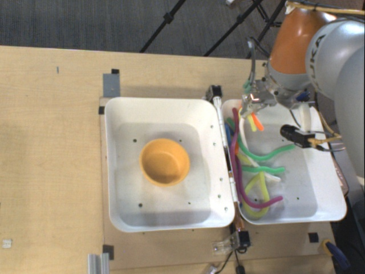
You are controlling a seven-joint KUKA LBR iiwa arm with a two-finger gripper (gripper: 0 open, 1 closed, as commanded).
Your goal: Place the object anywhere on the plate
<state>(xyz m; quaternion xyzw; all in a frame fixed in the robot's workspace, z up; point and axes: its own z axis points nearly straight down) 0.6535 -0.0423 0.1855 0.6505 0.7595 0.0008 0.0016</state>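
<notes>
A round orange-yellow plate (165,161) lies in the middle of the left bin (122,210). The right bin (325,207) holds a tangle of soft strands: green (268,153), purple (251,196), yellow (258,181), white (242,138) and blue (228,131). My gripper (251,106) hangs over the far left corner of the right bin, right of the wall between the bins. A short orange piece (257,123) shows just below it, beside the top of the white strand. Whether either is held I cannot make out.
The arm's grey body and orange band (293,39) cover the far right of the right bin. A black part with cables (296,135) juts over that bin's right half. Wooden bench (51,153) spreads to the left of the bins.
</notes>
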